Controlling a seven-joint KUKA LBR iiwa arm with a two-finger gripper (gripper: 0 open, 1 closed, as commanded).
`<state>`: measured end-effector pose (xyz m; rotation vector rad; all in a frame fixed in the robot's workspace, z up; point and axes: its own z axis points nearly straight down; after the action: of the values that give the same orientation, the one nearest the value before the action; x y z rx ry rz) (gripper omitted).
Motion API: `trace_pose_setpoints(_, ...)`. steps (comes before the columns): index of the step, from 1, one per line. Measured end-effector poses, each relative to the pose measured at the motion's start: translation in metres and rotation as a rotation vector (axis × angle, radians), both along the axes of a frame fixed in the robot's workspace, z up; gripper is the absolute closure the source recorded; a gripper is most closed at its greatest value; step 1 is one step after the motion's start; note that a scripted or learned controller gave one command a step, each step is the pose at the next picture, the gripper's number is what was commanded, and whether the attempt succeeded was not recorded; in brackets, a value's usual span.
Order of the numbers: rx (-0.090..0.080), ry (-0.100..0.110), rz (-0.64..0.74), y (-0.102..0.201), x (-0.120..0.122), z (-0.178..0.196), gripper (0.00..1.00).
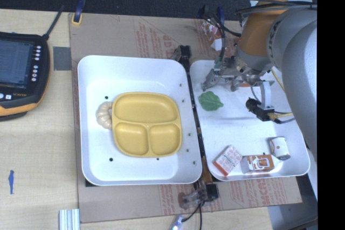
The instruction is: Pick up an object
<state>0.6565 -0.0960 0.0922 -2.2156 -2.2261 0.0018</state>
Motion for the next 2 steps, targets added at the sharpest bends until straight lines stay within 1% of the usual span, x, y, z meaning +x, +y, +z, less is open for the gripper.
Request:
trace_pose_setpoints(1, 0.0, 0.003, -0.001, -0.002, -0.017, 0.0, 0.0)
trace_pose_setpoints(2, 0.0, 0.0, -0.001, 0.003, -0.003, 0.0, 0.0)
